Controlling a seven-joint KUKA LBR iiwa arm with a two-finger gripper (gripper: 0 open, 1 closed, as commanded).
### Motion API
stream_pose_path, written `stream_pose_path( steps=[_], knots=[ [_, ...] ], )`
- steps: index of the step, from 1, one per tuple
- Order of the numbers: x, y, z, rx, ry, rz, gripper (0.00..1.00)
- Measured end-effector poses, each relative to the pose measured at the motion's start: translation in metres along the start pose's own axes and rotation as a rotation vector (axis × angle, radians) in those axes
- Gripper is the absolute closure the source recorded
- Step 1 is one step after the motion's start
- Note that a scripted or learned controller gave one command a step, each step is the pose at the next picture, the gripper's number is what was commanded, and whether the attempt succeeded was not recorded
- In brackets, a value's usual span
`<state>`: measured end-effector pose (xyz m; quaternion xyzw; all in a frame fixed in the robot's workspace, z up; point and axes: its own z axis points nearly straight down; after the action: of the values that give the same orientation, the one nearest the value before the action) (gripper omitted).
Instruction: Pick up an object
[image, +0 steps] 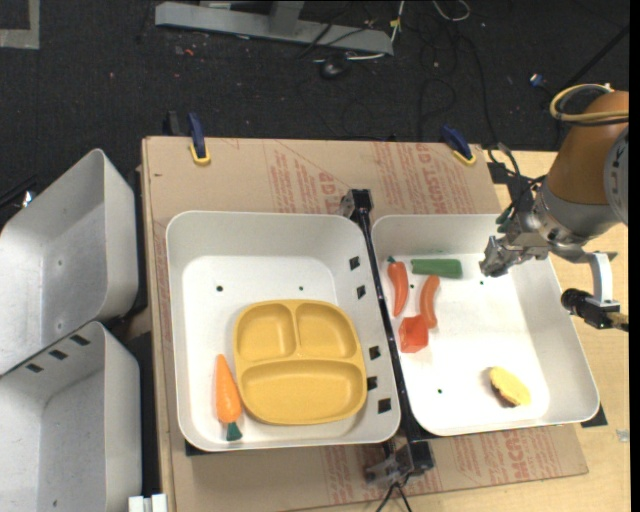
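Note:
The right bin (560, 330) holds a green block (436, 267) near its back wall, a slim red-orange piece (398, 286), a second red-orange piece (420, 318) with a wider end, and a yellow object (509, 386) near the front right. My gripper (495, 260) hangs over the back right part of this bin, a short way right of the green block. Nothing shows between its fingers. The left bin (200, 250) holds a yellow divided plate (299, 361) and an orange carrot (227, 390) beside the plate's left edge.
A black divider (375, 290) runs between the two bins. Two spare white bins (60, 300) lean off the bench at the left. Blue clamps (199, 140) hold the brown board at the back. Cables lie on the dark floor behind.

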<state>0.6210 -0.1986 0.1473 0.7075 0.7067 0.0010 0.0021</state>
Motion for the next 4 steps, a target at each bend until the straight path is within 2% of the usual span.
stream_pose_path(
  steps=[1,2,3,4],
  knots=[
    [0.008,0.006,-0.048,-0.001,0.000,-0.004,1.00],
    [0.008,0.007,-0.077,-0.001,0.000,-0.004,1.00],
    [0.058,0.008,-0.069,0.005,0.003,-0.008,1.00],
    [0.110,0.002,-0.082,0.004,0.002,-0.007,1.00]
  ],
)
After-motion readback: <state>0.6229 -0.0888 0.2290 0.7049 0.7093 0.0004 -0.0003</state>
